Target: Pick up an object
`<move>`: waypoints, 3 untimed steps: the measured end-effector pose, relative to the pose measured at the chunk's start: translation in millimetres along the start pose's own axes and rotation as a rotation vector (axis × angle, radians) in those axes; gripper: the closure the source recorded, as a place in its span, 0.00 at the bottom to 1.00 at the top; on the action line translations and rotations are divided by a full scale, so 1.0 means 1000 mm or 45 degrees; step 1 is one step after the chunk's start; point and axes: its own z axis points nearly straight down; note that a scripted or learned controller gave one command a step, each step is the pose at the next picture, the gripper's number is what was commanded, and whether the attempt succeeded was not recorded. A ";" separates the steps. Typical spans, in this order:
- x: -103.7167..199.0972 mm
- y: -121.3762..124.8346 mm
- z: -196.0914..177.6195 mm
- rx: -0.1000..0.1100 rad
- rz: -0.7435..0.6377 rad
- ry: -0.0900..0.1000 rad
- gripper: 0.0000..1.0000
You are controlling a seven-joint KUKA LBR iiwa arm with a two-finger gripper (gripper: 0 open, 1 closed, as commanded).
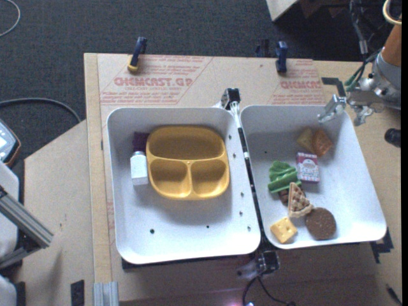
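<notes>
- Plywood table [191,75], two white bins; claw [347,104] at the right bin [363,171] far rim, can't tell its opening.
- Risk: food pieces below the claw crowd together; pretzel [315,140] nearest, may slip.

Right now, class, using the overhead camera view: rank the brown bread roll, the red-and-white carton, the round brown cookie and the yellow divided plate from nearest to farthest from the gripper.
Measured from the gripper, at the right bin's far edge:
1. Brown bread roll, far part of the right bin.
2. Red-and-white carton, middle of the right bin.
3. Round brown cookie, near end of the right bin.
4. Yellow divided plate, in the left bin.
</notes>
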 end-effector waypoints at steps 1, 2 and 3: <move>0.000 0.003 -0.009 -0.018 -0.004 -0.005 0.00; 0.000 0.007 0.054 -0.010 -0.005 -0.003 0.00; 0.002 0.000 0.115 -0.011 -0.005 -0.003 0.00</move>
